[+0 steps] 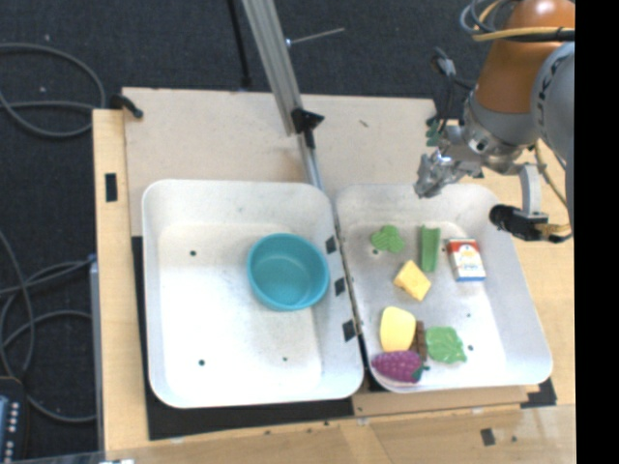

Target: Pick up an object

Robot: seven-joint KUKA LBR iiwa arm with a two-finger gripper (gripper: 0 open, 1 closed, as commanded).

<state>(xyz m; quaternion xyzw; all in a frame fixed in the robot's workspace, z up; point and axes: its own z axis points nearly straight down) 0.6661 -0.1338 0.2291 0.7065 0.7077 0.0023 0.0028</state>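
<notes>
My gripper (428, 184) hangs over the far edge of the right bin (513, 341), above and apart from the objects. Nothing shows between its fingers. Below it lie a green leafy piece (388, 240), a green stick (428, 246), a small red and white box (467, 260), a yellow wedge (413, 281), a yellow block (397, 329), purple grapes (397, 364) and another green piece (445, 345). A blue bowl (287, 271) sits in the left bin (184, 356).
A metal pole (276, 56) slants up from the divide between the two bins. The arm's orange band (517, 56) stands at the upper right. Cables lie on the dark floor to the left.
</notes>
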